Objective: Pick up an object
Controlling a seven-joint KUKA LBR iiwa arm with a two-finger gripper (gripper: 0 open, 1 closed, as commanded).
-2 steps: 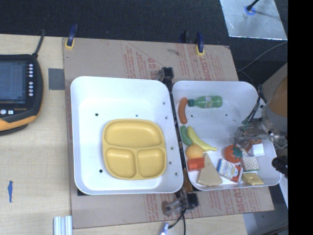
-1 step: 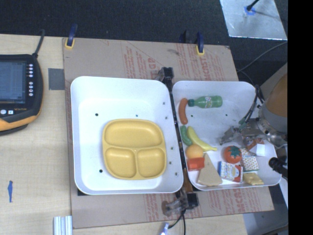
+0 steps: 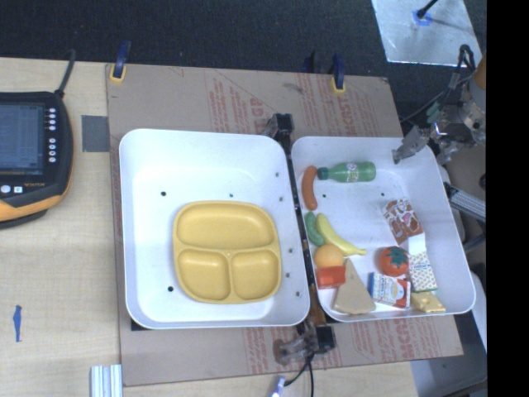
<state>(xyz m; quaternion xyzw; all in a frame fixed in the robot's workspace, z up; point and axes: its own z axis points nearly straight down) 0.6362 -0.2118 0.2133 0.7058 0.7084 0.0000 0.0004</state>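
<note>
- The gripper (image 3: pixel 411 147) hung at the far right corner of the right bin (image 3: pixel 453 222), over its rim; whether its pincer was released or clenched could not be told from this view, and nothing showed between its tips.
- The left bin (image 3: pixel 149 222) held a yellow tray (image 3: pixel 226 251) with three compartments.
- In the right bin, a green bottle (image 3: pixel 347 172) lay on its side near the far wall, just beside the top of a sausage (image 3: pixel 309 188) that lay along the left wall.
- Below the sausage lay a green vegetable (image 3: pixel 312 227) and a banana (image 3: pixel 335 235), touching each other.
- An orange (image 3: pixel 328 255) sat just under the banana, above a red block (image 3: pixel 331 276), with a tan wedge (image 3: pixel 355 291) beside them.
- A tomato (image 3: pixel 393 260) sat right of the wedge, with a carton (image 3: pixel 389 290) just below it.
- A red packet (image 3: pixel 402 219) lay near the right wall, above a white box (image 3: pixel 421 268).
- A yellow piece (image 3: pixel 428 303) rested in the near right corner.
- A pendant (image 3: pixel 29 160) lay on the bench, left of the bins.
</note>
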